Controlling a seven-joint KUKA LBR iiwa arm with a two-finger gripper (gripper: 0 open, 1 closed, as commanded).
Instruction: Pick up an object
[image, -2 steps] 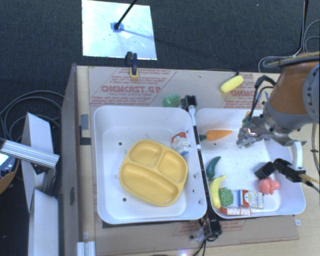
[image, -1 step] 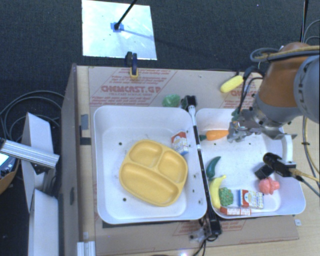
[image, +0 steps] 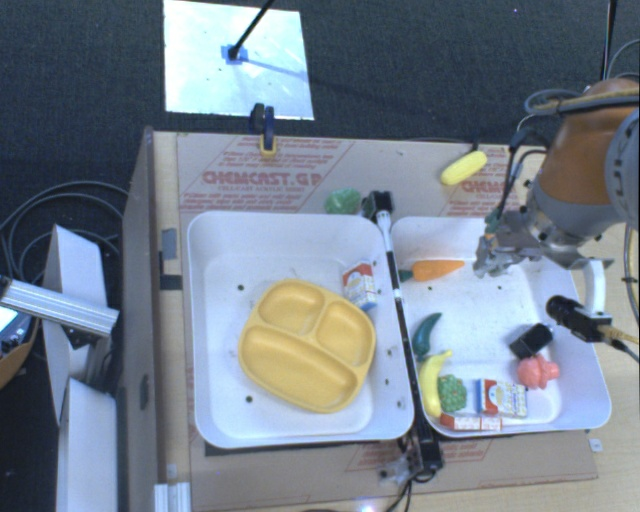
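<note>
My gripper (image: 497, 256) hangs over the back of the right bin (image: 480, 310), just right of an orange carrot (image: 437, 269). Nothing can be seen held in it. Further forward in this bin lie a dark green pepper (image: 426, 332), a yellow banana (image: 432, 380), a green broccoli piece (image: 452, 392), a small printed box (image: 500, 398), a pink toy (image: 538, 371) and a black block (image: 530, 340). The left bin (image: 225, 260) holds a yellow divided tray (image: 305, 343) and a small carton (image: 360, 287).
A yellow object (image: 463, 167) and a green one (image: 343, 202) lie on the cardboard behind the bins. A black bar (image: 395, 290) runs along the seam between the bins. A black-tipped fixture (image: 575, 318) reaches over the right bin's right edge.
</note>
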